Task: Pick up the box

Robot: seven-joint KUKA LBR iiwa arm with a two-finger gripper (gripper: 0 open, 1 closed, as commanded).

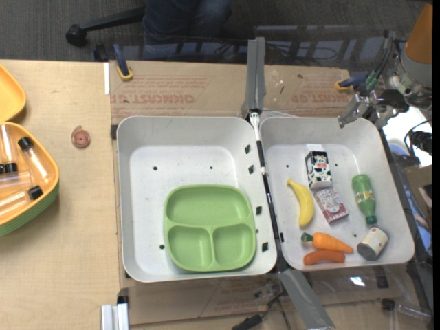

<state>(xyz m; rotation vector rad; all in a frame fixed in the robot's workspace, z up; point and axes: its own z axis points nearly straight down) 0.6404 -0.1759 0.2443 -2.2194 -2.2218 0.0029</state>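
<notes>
Gripper [352, 113] is being held above right bin's [395, 184] far rim; grip state cannot be told. Pink box [331, 205] is lying beside banana [302, 202], untouched.

We count two white bins on the bench: the left bin [137, 184] and the right bin [289, 150]. In the left bin we see one green divided plate [210, 227], with three compartments. In the right bin we count seven things: two small cartons, one black-and-white box [318, 168] and one pink box [331, 205]; one banana [302, 201]; one green bottle [364, 196]; one carrot [328, 242]; one red-orange piece [324, 257] beside it, whose kind we cannot tell; and one small cylinder [372, 243]. At the left edge of the bench we see two yellow trays [20, 184] and one small round reddish disc [81, 137].
</notes>
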